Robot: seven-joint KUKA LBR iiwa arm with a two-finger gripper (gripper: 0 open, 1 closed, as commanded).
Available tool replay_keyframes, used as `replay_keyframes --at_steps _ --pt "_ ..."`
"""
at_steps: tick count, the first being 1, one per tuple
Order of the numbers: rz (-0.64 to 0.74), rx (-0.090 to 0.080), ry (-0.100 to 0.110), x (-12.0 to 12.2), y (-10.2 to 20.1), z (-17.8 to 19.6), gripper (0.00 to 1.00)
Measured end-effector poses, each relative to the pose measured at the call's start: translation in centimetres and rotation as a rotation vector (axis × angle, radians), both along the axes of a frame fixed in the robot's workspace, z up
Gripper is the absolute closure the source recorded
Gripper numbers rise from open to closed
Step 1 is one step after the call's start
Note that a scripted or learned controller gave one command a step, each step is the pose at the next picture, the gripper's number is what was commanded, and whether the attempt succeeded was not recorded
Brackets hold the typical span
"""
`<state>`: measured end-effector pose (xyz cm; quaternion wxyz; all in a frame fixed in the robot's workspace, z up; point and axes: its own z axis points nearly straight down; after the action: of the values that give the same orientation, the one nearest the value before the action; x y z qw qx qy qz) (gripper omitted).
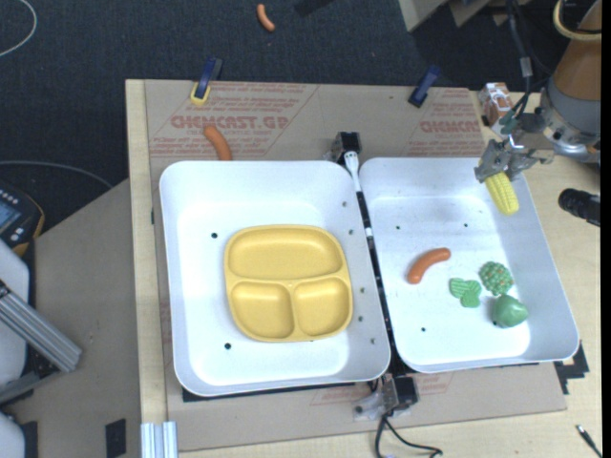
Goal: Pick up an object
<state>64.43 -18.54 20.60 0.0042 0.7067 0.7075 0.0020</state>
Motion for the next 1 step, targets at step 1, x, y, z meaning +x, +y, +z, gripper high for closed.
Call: replay_keyframes --at_steps 1 --pt "0.000 0.001 0.003 0.11 -0.02 2.09 1.00"
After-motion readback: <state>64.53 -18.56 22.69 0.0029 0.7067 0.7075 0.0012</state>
